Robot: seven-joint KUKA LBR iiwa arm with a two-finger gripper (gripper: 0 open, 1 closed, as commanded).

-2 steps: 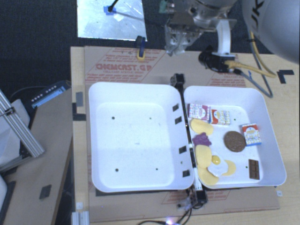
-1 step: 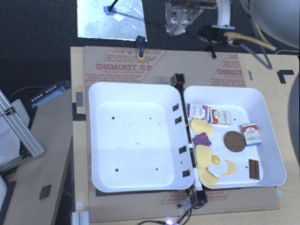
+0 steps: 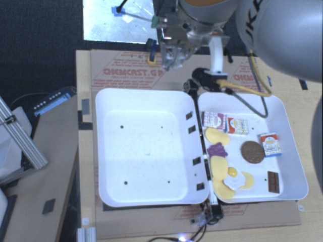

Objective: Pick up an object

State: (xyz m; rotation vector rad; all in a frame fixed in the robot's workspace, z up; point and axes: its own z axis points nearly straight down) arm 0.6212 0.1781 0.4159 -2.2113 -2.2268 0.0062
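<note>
The claw (image 3: 173, 59) hovers beyond the right bin (image 3: 287, 135) (grip state unclear); next, descend onto the cookie (image 3: 252, 152).

A tan bench (image 3: 50, 150) under a cardboard sheet (image 3: 131, 72), dark floor (image 3: 35, 34) behind, one bright patch (image 3: 108, 14).

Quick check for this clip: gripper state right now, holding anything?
Gripper: up above the far edge of the bins, over the cardboard; nothing visible in it; open or closed cannot be told.
</note>
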